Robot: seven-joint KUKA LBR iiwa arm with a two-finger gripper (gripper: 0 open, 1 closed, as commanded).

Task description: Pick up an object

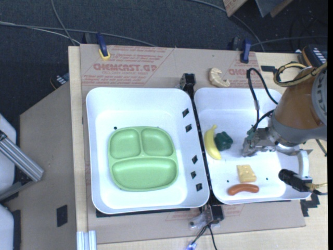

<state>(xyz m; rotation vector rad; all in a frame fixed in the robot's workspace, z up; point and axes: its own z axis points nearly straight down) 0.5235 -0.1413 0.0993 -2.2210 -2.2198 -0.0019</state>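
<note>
Gripper (251, 146) low over right bin (270, 100); I can't tell finger spread, nothing seen held. Cheese cube (246, 172) just below it, sausage (243, 189) nearer front wall. Banana (211, 144) and dark green piece (223, 140) touching, left of gripper. Left bin (99, 155) holds green divided plate (142, 158).

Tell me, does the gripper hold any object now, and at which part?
Nothing shows between the fingers of the gripper; it hangs over the right bin, apart from the banana.
</note>
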